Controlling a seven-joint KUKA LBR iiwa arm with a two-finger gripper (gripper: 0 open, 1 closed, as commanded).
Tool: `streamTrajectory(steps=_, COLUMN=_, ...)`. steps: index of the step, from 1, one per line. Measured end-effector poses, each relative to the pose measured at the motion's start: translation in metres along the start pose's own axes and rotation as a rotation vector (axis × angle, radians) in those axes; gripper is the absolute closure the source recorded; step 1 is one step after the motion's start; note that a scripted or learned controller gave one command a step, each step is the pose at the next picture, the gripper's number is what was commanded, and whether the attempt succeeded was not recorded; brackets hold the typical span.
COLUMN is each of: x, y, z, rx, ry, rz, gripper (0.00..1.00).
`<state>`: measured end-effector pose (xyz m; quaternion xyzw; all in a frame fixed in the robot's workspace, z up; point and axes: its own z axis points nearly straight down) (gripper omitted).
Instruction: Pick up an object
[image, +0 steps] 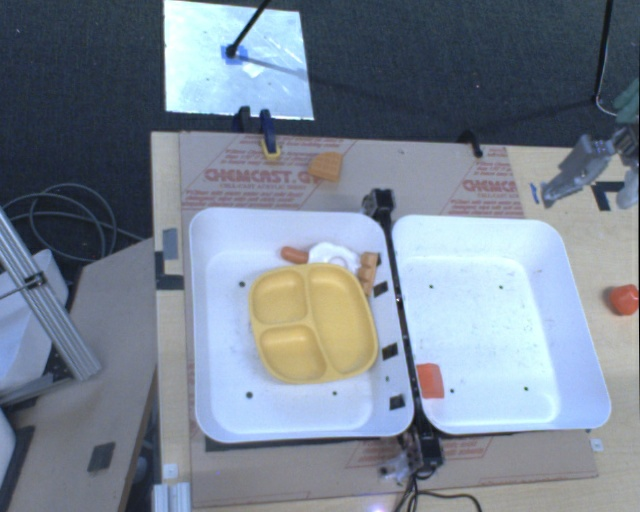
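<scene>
Tabletop (560, 180) fills most of the frame, tan, with a printed cardboard sheet (250, 172) under the bins.

Left bin (215, 330), white, shallow, sits centre-left. Right bin (490, 330), white, sits just beside it, the two rims touching along a black-clipped seam at mid-frame.

Foil sheet (238, 58) lies on the dark floor at upper left, above the tabletop edge, with a small blue piece on it.

Yellow tray (312, 322), three compartments, lies in the middle of the left bin, slightly rotated. All three compartments look bare.

Tool (572, 176) sits at the upper right of the frame, grey, over the tabletop above the right bin's upper right corner, well apart from every object. Whether its fingers are apart or together: cannot tell at this resolution.

White piece (333, 255) lies in the left bin, touching the tray's upper edge.

Orange block (430, 380) lies in the right bin, at its lower left corner near the seam.

Tan block (325, 166) lies on the cardboard above the left bin, outside both bins.

Red-orange piece (623, 299) lies on the tabletop at the right edge of the frame, outside the right bin.

Sausage (295, 255), small and orange, lies in the left bin just left of the white piece.

Brown piece (368, 268) lies in the left bin by the tray's upper right corner, near the seam.
</scene>
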<state>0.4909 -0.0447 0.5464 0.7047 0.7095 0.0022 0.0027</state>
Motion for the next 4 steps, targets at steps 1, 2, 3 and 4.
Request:
streamTrajectory(steps=1, x=0.0, y=0.0, z=0.0, rx=0.0, ry=0.0, rz=0.0, gripper=0.0)
streamTrajectory(steps=2, x=0.0, y=0.001, z=-0.012, rx=-0.005, ry=-0.001, rz=-0.004, gripper=1.0)
streamTrajectory(steps=3, x=0.0, y=0.001, z=-0.011, rx=-0.003, ry=0.0, rz=-0.004, gripper=0.0)
streamTrajectory(steps=4, x=0.0, y=0.001, z=-0.011, rx=-0.003, ry=0.0, rz=-0.004, gripper=0.0)
